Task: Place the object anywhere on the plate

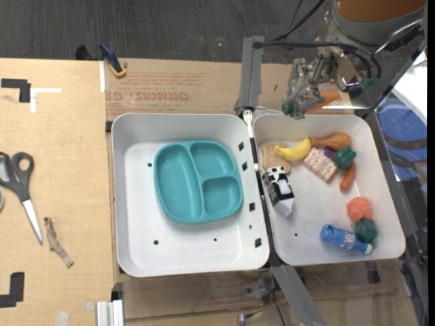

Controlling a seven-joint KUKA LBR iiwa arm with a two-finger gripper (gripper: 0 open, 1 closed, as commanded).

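One gripper [293, 107] over right bin [384, 189] far rim, grip state indiscernible; orange object [328, 98] just beside it; teal plate [197, 182] well apart. Risk: unsecured object dropping short of plate.

Bench [54, 263]: two white bins [129, 250], scissors [20, 189], cardboard [163, 87]

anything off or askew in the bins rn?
Nothing spilled or broken. The teal plate sits slightly rotated in the left bin, with no items on it. All toys are heaped in the right bin; the milk carton lies on its side against the divider. The hand is above that bin's far rim.
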